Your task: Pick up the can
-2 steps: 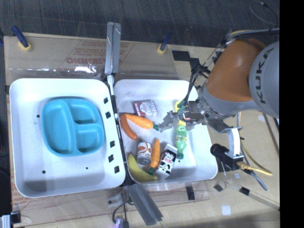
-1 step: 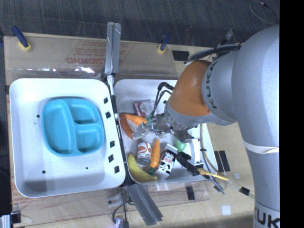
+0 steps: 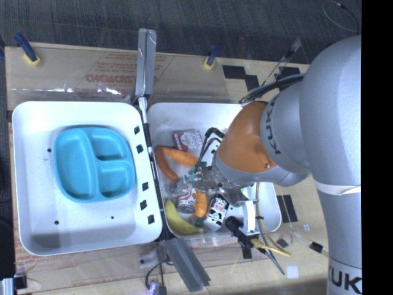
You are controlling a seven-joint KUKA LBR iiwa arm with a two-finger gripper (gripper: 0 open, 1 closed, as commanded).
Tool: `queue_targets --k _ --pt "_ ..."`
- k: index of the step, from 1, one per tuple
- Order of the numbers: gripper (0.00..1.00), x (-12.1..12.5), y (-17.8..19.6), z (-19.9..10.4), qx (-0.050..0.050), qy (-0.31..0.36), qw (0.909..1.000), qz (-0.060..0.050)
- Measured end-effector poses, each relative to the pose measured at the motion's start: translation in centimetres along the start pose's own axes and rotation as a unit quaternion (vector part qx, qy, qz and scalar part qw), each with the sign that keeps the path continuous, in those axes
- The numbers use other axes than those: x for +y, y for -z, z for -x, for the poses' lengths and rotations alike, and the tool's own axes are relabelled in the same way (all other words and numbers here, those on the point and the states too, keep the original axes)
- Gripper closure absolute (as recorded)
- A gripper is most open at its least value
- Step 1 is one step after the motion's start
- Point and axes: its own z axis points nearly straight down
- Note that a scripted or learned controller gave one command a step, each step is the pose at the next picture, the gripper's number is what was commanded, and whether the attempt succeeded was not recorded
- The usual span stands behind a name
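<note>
Clutter fills the right-hand shallow white plastic bin, and the grey arm with its orange wrist band leans over it from the right, its two-finger gripper lowered into the middle of the pile. Whether that gripper is released or clenched I cannot tell, since its tip is lost among the objects. The silvery metal can seems to lie just below and left of the tip, wedged between a long orange carrot-shaped toy above and a curved yellow banana along the bin's near edge; its outline is partly hidden, so this is a judgement. A red-and-white printed packet lies further back. The arm's steep descent suggests an attempt straight down onto the can, because neighbours crowd every side. In the left bin rests a sky-blue compartmented plastic tray, well apart from the action.
</note>
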Motion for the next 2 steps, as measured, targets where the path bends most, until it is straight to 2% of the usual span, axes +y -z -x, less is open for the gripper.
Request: queue_targets --k 1,2 --pt "1.00 0.1 1.1 0.0 0.000 0.003 1.0000 0.002" --pt "1.00 2.7 12.6 -3.4 0.000 -0.163 0.9866 0.001"
